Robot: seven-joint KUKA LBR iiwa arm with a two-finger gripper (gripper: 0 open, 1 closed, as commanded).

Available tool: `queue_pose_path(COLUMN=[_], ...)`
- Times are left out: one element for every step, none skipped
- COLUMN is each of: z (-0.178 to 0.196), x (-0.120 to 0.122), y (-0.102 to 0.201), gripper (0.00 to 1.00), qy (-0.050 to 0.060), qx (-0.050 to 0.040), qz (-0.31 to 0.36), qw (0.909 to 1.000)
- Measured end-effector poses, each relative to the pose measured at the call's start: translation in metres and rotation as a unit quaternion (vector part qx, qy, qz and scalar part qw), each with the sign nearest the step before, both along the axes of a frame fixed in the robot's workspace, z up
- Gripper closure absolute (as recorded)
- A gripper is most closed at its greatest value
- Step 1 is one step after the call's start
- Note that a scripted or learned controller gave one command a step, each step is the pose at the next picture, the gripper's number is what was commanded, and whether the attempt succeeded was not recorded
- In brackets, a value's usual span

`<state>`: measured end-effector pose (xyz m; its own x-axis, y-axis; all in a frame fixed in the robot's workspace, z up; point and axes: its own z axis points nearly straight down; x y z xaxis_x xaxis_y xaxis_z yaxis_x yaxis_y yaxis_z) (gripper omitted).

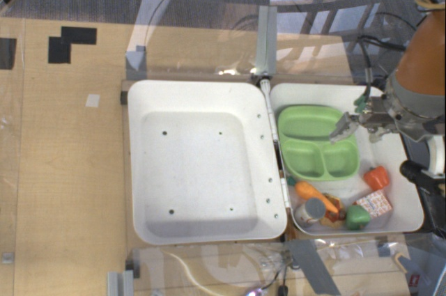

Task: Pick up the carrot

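Observation:
The carrot (306, 189) is a small orange piece lying near the front of the right bin (415, 218), just below the green divided plate (317, 141). A grey can (313, 209) rests against its lower side. My gripper (346, 125) hangs over the plate's right edge, up and to the right of the carrot and well apart from it. Nothing shows in its grasp.
The front of the right bin also holds a green toy (357, 217), a red-and-white box (374, 204) and an orange-red pepper-like piece (376, 177). The left bin (195, 162) lies beside it. The arm's grey body (425, 99) covers the right bin's far right side.

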<state>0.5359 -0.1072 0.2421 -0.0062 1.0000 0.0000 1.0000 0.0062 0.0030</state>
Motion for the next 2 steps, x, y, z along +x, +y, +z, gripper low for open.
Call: queue_pose_path(z=[-0.020,0.065], x=[-0.025,0.075], y=[-0.022,-0.028], gripper=[0.00,0.00], qy=[-0.001,-0.003], qx=[-0.0008,-0.0015], qz=[0.172,0.103], qw=[0.9850,0.9947])
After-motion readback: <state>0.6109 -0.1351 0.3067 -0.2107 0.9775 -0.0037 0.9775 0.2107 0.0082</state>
